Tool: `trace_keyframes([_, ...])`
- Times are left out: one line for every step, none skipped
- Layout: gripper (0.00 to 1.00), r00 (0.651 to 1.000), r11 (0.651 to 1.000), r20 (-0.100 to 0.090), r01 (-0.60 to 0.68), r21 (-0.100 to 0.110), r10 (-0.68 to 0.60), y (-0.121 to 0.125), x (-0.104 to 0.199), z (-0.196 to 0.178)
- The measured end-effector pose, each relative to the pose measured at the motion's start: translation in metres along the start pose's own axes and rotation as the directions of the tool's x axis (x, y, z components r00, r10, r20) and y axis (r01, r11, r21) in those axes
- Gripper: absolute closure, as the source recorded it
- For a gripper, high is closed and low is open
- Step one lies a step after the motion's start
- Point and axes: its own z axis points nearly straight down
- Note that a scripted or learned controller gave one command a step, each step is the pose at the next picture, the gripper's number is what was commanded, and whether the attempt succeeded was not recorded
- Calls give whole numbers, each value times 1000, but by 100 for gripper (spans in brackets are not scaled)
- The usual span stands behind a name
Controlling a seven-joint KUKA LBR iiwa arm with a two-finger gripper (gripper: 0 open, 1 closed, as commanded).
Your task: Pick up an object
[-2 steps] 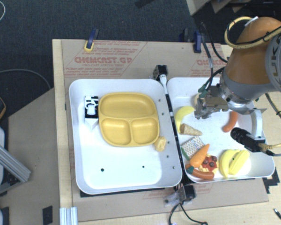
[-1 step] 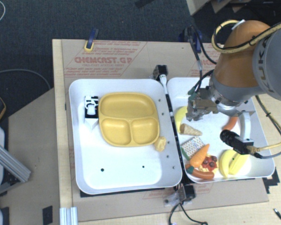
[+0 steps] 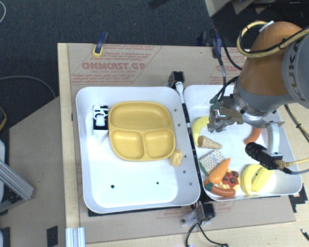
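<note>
We take the waffle cone [image 3: 209, 142] as the likeliest thing to be picked: it lies flat in the right bin [image 3: 195, 98], just below the tool [image 3: 219, 121], with its long axis running left to right and its narrow tip pointing toward the divider between the bins. Beside it, up and to the left, a yellow lemon-like piece [image 3: 199, 124] rests against the bin's left wall. Lower in the same bin we see a carrot [image 3: 219, 170] lying on a slant, its thick end up and right, over a pale waffle-patterned piece [image 3: 208, 160], then a cluster of red berries [image 3: 229, 178], a sausage-like piece [image 3: 222, 191] and a yellow banana bunch [image 3: 256, 178]. An orange-red item [image 3: 253, 135] is half hidden behind the arm's wrist, so we cannot name it. A black fitting with a cable [image 3: 262, 155] crosses the bin.

The tool hangs low over the upper part of the right bin; its tips are lost in dark metal, and we cannot tell how far open it is or whether it touches anything.

The left bin [image 3: 87, 153] holds a yellow divided plate [image 3: 142, 129], a black-and-white item [image 3: 100, 118] at its left and a small yellowish piece [image 3: 176, 158] at its lower right. The counter [image 3: 72, 66] is brown board printed in red.
</note>
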Motion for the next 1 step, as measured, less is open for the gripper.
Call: trace_keyframes([100, 1000, 1000, -1, 1, 4, -1, -1, 10, 7])
